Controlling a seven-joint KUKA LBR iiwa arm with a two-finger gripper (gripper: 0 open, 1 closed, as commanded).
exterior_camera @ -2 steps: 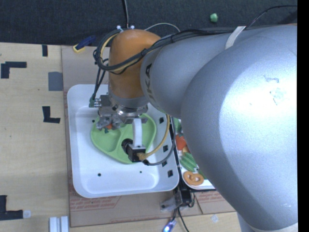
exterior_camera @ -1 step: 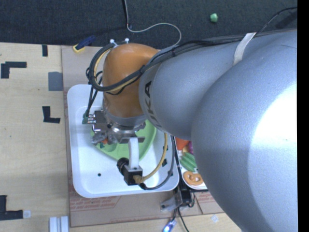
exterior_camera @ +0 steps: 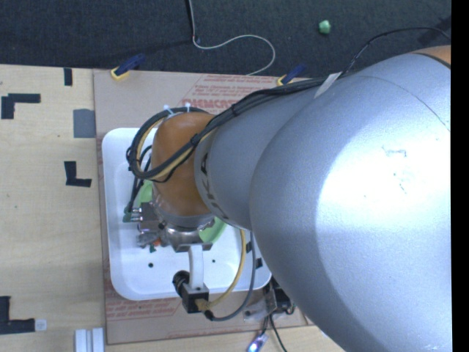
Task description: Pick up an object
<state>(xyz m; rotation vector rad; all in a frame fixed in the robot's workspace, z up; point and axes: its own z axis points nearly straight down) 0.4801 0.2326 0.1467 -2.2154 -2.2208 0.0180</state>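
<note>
You are at the reaching step: the arm (exterior_camera: 344, 196) leans over the white bin (exterior_camera: 117, 196) with its orange band (exterior_camera: 176, 163) uppermost, and the pincer (exterior_camera: 150, 233) sits low inside the bin. The wrist and its cables (exterior_camera: 146, 152) cover the pincer's working end from above, so you cannot tell whether it is wide, narrow or holding anything. Treat the pick as not yet confirmed.

The likeliest thing to pick is a green object (exterior_camera: 146, 193), of which you see slivers just above the pincer on the bin floor; a second green patch (exterior_camera: 215, 232) shows on the far side of the wrist, to the pincer's right. Whether these are one item or two cannot be settled. Small dark specks (exterior_camera: 151, 249) lie on the bin floor just below the pincer.

The next move calls for a clean close on the object followed by a straight lift. Verify the hold only once the pincer rises clear of the wrist's cover.

The bin rests on a brown board (exterior_camera: 242, 94) laid on a pale wooden worktop (exterior_camera: 44, 226) carrying black tape marks (exterior_camera: 72, 174). Behind the pincer, dark carpet (exterior_camera: 88, 13) bears a loose white cord (exterior_camera: 234, 42) and a small green ball (exterior_camera: 325, 26).
</note>
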